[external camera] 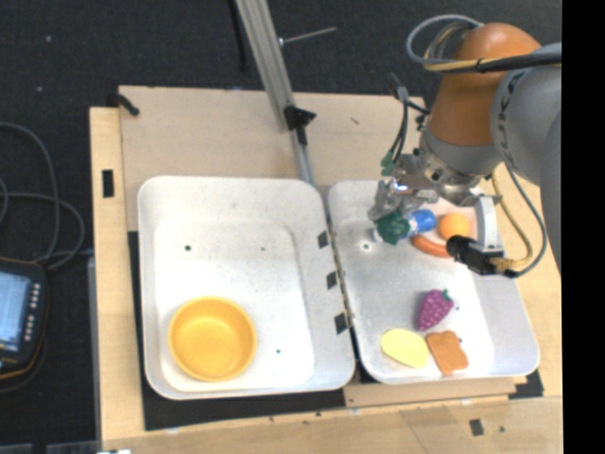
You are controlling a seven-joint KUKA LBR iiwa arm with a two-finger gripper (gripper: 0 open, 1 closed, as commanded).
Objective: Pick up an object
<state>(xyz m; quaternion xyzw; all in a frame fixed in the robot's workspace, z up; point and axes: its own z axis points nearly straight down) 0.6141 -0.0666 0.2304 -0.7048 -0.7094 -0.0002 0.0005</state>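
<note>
My claw (390, 208) hangs low over the far left part of the right-hand shallow white bin (501, 343); I cannot tell how it is set. A dark green rounded plastic piece (389, 227) sits right under it, beside a small blue ball (423, 220), an orange round fruit (456, 225) and an orange-red carrot-like stick (431, 245). Nearer the front lie a purple toy grape bunch (434, 308), a yellow flat lemon-shaped piece (405, 348) and an orange toast-like slab (447, 352). The left-hand white bin (236, 225) carries a yellow plastic bowl (213, 338).
</note>
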